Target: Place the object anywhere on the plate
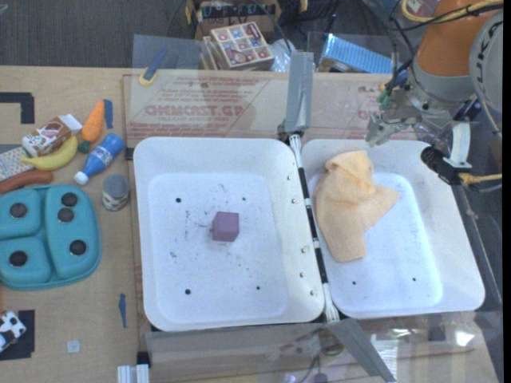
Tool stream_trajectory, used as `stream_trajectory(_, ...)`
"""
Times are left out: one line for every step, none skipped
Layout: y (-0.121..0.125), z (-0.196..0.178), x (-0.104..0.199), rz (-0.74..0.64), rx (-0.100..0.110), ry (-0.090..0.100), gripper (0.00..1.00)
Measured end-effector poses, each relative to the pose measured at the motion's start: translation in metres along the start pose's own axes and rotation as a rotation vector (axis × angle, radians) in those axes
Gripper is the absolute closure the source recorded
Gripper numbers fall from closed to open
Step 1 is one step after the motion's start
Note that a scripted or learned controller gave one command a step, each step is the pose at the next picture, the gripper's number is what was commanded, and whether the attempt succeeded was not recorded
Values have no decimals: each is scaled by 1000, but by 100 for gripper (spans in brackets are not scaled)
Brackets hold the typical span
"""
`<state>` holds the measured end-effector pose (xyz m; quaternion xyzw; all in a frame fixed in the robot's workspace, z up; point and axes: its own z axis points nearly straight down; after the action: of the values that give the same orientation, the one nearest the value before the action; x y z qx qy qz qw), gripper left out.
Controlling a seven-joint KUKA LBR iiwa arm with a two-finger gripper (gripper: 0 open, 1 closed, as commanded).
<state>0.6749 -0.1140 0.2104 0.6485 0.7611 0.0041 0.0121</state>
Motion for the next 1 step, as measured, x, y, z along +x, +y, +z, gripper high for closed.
stream_trajectory(0,0,0,0,0,0,0)
